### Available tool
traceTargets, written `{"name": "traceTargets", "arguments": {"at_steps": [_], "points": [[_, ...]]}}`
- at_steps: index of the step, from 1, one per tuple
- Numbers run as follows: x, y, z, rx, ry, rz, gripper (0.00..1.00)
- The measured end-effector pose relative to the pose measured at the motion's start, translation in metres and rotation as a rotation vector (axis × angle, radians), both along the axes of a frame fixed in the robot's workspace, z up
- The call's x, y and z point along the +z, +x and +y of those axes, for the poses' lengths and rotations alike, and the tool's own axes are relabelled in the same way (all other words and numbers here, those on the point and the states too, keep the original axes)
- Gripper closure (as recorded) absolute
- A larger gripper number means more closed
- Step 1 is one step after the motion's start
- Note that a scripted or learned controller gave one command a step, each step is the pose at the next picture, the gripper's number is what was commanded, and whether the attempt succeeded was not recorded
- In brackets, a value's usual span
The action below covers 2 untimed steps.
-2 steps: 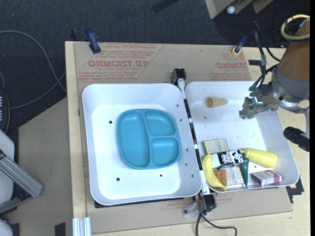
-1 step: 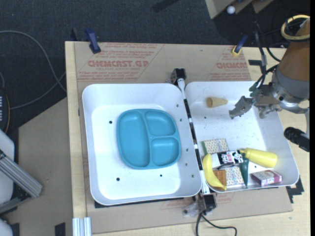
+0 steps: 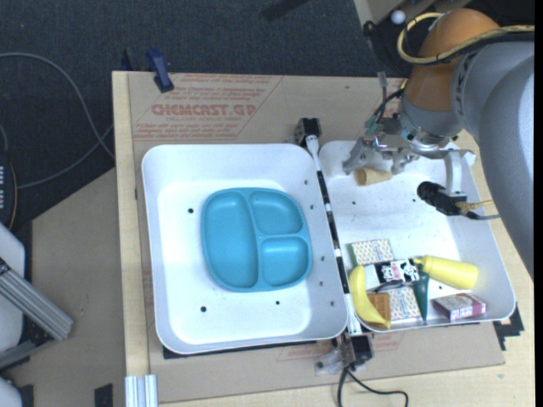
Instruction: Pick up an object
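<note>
Approach step being carried out: gripper (image 3: pixel 373 161) being hung over right bin (image 3: pixel 488 253) far end, well apart from objects; finger state cannot be told.

Next: reach toward near-end cluster being called for.

Being counted: one banana (image 3: pixel 363 293), one yellow bottle (image 3: pixel 448 270), few small boxes; one blue divided plate (image 3: pixel 254 237) in left bin (image 3: pixel 170 227).

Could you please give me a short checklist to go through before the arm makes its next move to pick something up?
1. Gripper over the right bin: ok, at its far end.
2. Object held: cannot tell; a small tan piece lies just below.
3. Finger state: cannot tell.
4. Targets available: ok; banana, yellow bottle and small box lie at the near end.
5. Targets separated: not ok, they are clustered.
6. Blue divided plate out of the path: ok, in the left bin.
</note>
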<state>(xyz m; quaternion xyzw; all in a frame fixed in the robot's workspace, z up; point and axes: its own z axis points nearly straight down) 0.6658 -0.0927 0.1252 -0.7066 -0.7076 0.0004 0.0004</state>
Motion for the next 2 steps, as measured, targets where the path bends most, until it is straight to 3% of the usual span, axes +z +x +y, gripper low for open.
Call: {"name": "traceTargets", "arguments": {"at_steps": [1, 2], "points": [[0.019, -0.004, -0.073, -0.002, -0.003, -0.004, 0.00], [-0.041, -0.107, -0.120, -0.001, 0.001, 0.000, 0.00]]}}
